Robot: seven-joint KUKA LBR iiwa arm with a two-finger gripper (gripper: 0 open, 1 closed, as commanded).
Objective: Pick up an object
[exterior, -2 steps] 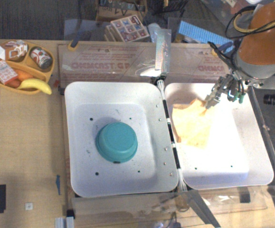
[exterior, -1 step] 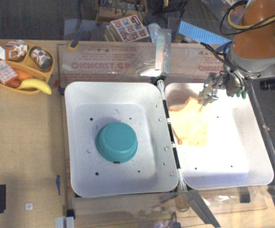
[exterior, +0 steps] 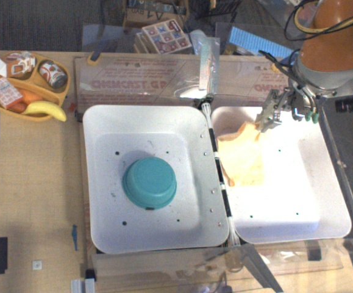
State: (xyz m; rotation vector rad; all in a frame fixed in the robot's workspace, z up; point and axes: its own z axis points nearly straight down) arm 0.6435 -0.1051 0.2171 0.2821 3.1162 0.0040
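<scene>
Orange-banded arm reaches in from right, wrist angled down-left; gripper point(exterior: 266, 122) over right bin point(exterior: 322, 182), fingers clamped on yellow cloth point(exterior: 244, 157) corner.

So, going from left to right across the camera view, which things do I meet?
Yellow tray of toy food → teal bowl in the left bin → pale orange cloth in the right bin → gripper.

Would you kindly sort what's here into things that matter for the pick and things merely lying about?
For the job:
gripper
yellow cloth
teal bowl
right bin
left bin

Lying about:
snack tray
banana
cardboard box
</scene>
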